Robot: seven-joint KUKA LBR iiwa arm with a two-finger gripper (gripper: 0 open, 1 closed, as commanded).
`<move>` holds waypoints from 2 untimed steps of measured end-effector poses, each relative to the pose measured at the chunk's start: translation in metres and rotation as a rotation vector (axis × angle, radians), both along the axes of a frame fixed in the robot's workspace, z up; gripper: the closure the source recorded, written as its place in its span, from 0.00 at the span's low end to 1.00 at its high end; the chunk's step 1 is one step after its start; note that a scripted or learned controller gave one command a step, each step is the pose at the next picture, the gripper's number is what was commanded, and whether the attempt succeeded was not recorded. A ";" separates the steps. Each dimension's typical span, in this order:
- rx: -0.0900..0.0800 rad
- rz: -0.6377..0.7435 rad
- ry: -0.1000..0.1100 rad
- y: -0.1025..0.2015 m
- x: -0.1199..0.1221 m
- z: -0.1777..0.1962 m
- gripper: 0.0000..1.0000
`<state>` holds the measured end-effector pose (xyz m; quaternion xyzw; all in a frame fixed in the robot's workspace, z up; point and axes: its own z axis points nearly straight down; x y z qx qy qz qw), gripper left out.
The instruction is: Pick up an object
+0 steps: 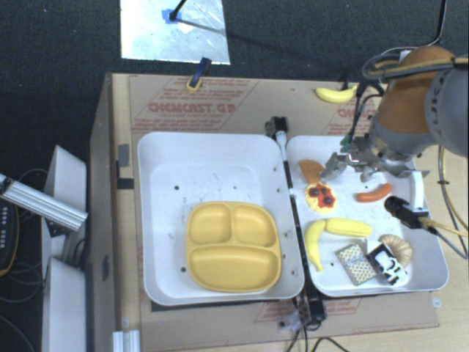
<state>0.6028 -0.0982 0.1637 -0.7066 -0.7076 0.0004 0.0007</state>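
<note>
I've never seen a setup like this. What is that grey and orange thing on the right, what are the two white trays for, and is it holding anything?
That is a robot arm, filmed by one fixed camera looking down at a slant. At its tip sits a two-finger gripper, hovering over the right bin. I can't tell whether it holds anything.

The right bin carries toy food: an orange wedge, a pizza slice, a sausage, a banana, a corn cob, a croissant and a patterned card. The left bin holds a yellow divided plate. Another banana lies on the board behind the bins.
</note>
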 end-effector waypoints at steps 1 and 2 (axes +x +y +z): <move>0.000 -0.001 -0.001 0.008 -0.008 -0.060 0.00; 0.000 -0.001 -0.001 -0.003 -0.054 -0.080 0.00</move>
